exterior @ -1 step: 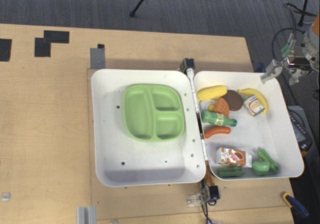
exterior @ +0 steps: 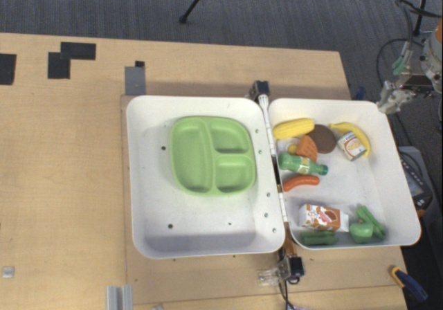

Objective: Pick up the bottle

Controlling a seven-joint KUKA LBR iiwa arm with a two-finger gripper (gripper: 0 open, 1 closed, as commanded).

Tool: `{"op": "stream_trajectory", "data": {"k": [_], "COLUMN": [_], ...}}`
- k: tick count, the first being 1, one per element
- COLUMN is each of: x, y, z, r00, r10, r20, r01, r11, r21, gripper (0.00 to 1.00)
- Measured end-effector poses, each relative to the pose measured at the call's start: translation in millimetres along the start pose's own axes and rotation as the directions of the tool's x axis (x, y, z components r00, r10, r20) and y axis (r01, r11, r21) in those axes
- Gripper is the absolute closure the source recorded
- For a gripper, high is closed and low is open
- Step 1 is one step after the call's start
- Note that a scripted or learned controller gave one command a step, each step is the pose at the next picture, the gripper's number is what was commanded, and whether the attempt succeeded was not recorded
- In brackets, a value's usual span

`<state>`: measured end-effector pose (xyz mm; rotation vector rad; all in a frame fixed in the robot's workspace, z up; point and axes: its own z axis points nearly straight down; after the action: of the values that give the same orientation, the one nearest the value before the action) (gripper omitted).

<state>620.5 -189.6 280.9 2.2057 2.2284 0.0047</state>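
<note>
My tool (exterior: 392, 97) hangs off the far right corner of the right bin (exterior: 408, 213), above the bench edge, with the approach to the bottle (exterior: 302, 165) not yet begun. Whether the tool is released or clenched I cannot tell; it is small, blurred and partly cut off by the frame. The bottle, green with an orange label, lies on its side near the bin's left wall, just below an orange toy (exterior: 304, 146) and just above a red sausage (exterior: 300, 182), possibly touching both. A corn cob (exterior: 293, 128), a banana (exterior: 353, 134) and a packet (exterior: 322, 218) share the bin. The next move, as I judge it, calls for a long reach left across the bin, then a descent square over the bottle's narrow body, crowded on two sides. The left bin (exterior: 149, 184) carries a green tray (exterior: 212, 155).
</note>
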Motion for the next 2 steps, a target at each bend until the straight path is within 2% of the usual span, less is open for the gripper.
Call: {"op": "stream_trajectory", "data": {"k": [1, 2], "x": [64, 144], "y": [-34, -57], "z": [-1, 97], "r00": [0.991, 0.991], "r10": [0.137, 0.133], "r20": [-0.002, -0.002], "r01": [-0.137, -0.133], "r11": [0.991, 0.991], "r21": [0.005, 0.008], "gripper": [1.00, 1.00]}}
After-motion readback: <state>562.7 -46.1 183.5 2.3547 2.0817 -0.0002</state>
